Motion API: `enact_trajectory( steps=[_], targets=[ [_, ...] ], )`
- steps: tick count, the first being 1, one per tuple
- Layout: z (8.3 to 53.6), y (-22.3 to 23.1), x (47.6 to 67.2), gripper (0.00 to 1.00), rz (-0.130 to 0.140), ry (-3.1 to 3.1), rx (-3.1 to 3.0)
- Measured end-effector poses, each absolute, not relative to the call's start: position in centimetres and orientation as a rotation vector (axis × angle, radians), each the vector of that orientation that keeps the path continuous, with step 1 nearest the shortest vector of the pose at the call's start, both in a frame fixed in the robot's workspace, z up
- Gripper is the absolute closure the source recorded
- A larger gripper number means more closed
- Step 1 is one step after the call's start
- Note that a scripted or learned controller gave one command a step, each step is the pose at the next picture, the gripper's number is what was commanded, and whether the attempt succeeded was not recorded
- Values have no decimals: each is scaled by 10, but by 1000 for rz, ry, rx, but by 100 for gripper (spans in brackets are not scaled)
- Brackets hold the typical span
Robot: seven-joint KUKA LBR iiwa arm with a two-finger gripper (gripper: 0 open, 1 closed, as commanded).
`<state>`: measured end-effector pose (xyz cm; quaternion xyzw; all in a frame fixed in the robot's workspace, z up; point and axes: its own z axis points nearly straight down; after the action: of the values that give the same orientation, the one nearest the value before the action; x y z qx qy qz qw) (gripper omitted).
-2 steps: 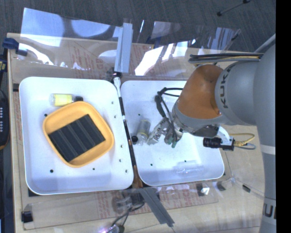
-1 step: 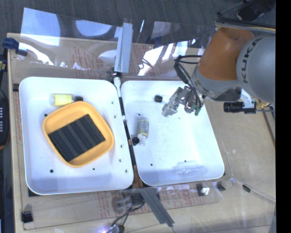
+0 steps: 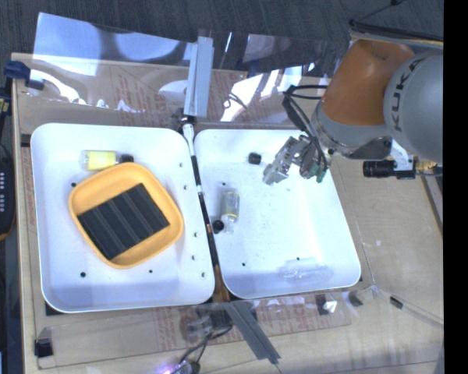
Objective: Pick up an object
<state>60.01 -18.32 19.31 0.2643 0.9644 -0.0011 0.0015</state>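
White plastic, two shallow bins side by side on a pale wooden bench (image 3: 390, 287), seen from above at a slant.

Left bin (image 3: 54, 271): orange square dish (image 3: 160, 201) tilted cornerwise, carrying a dark ribbed slab (image 3: 125, 220) on top. Just above the dish, near the bin's upper wall, a small yellow piece (image 3: 101, 160) with a tiny dark bit touching its right end.

Right bin (image 3: 327, 248): small clear bottle-like object (image 3: 230, 207) lying near the left wall, roughly upright in the frame. Small black piece (image 3: 254, 159) toward the upper middle. Another small dark speck (image 3: 218, 226) at the divider between the bins, just beside the clear object. Faint transparent item (image 3: 304, 271) near the lower right corner, hard to make out.

Grey arm with orange band (image 3: 366, 84) reaching in from the right. Gripper (image 3: 281, 168) hanging over the upper part of the right bin, tipped down and to the left, close beside the black piece but apart from it. Fingers too blurred against the white floor to judge: cannot tell whether spread or pressed together. Nothing visible between them.

Clear sheeting (image 3: 125, 53) and a grey metal bar (image 3: 199, 76) behind the bins.
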Motion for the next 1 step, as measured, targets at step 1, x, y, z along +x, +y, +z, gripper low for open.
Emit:
enact_trajectory(
  steps=[1],
  targets=[
    [104,-207,627,100,-2,2866,1293]
  ],
)
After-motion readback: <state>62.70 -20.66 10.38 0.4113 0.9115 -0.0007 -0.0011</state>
